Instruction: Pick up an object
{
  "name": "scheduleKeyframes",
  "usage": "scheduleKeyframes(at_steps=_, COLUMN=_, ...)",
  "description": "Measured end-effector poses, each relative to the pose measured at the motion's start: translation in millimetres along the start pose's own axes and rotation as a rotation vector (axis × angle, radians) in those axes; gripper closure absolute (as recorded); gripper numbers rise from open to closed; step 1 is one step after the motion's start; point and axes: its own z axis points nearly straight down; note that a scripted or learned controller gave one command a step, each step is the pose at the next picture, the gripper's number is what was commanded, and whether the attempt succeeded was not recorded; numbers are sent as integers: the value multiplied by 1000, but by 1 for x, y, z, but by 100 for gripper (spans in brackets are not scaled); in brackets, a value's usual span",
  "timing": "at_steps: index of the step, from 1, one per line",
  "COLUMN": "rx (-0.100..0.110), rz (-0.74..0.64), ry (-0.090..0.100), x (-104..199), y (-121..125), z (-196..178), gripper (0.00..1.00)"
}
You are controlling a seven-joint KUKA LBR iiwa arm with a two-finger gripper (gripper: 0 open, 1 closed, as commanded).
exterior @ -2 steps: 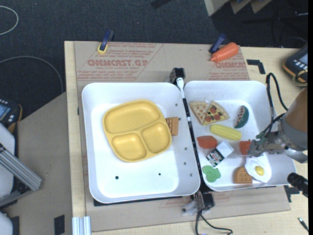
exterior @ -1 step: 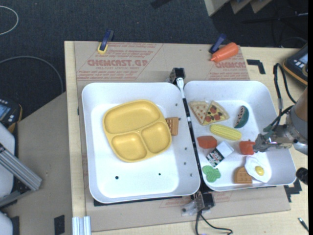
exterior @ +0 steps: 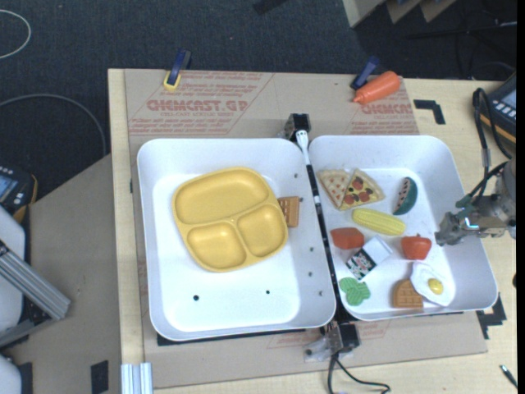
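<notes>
Just left of our claw (exterior: pixel 453 230) lies the tomato (exterior: pixel 417 247); we cannot tell its state.

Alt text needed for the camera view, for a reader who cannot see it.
The gripper hangs at the right bin's right edge, above toy food including a corn cob and fried egg. The left bin holds a yellow divided plate.

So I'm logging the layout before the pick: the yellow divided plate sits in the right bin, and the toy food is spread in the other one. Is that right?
Not quite. The camera view shows the yellow divided plate in the left bin, not the right. The toy food, such as the pizza slice, corn cob and fried egg, is spread in the right bin.
</notes>
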Motion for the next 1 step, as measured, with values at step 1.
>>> scheduleKeyframes(at_steps=1, rx=1, rz=-5, ry=2, x=33, y=42, z=-9, gripper=100)
